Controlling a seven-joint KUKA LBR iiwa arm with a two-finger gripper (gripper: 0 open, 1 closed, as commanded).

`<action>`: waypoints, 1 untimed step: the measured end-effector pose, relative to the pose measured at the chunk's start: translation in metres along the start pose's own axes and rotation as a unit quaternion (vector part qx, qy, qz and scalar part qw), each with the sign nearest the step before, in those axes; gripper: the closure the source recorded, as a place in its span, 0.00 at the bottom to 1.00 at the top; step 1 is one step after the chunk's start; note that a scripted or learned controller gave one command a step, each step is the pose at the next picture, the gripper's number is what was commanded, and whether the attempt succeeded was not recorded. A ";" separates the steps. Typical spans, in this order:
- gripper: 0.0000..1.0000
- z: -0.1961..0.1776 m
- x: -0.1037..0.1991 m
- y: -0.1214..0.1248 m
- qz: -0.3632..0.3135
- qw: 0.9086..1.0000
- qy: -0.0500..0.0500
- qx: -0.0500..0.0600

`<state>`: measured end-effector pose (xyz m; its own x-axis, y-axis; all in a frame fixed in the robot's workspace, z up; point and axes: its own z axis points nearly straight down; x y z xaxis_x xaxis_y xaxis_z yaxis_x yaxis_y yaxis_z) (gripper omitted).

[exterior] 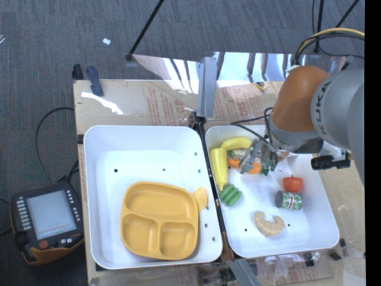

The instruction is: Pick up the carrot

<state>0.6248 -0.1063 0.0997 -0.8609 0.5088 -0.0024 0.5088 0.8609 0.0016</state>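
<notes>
The carrot [255,168] lies directly beneath the jaws [257,159]; their state cannot be told. A centred, vertical descent is advised.

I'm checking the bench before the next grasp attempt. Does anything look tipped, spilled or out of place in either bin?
The small can in the right bin lies on its side rather than upright, below the tomato. Nothing looks spilled. The yellow divided tray sits flat in the left bin, and the gripper is over the carrot.
</notes>
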 end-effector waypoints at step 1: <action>1.00 -0.043 0.018 0.001 0.164 0.986 0.000 0.001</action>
<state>0.6096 -0.0966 0.1426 -0.6499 0.7600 -0.0012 0.7600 0.6499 0.0012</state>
